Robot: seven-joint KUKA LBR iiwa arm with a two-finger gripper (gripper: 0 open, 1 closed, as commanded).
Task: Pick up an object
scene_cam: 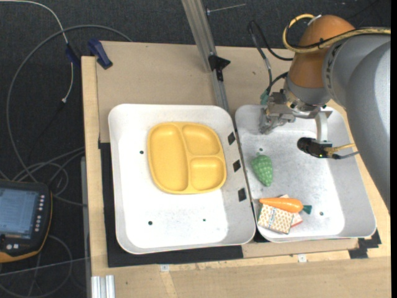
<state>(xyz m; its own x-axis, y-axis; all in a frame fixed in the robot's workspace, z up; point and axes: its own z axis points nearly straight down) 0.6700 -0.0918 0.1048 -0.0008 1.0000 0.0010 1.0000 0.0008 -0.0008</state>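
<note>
The right bin [335,191] holds three objects. A green knobbly toy [263,169] lies near the bin's left wall. An orange carrot [282,204] lies at the front, resting on a small patterned box [275,219]. My gripper [271,120] hangs over the back left corner of the right bin, well behind the green toy and apart from it. Nothing is seen held in it. The grey arm with its orange band [316,48] reaches in from the right.
The left bin [130,203] holds a yellow divided plate [186,156]. A metal post [201,27] rises behind the bins. A black part [310,146] with a cable hangs over the right bin's middle. A tablet [22,216] lies at the far left.
</note>
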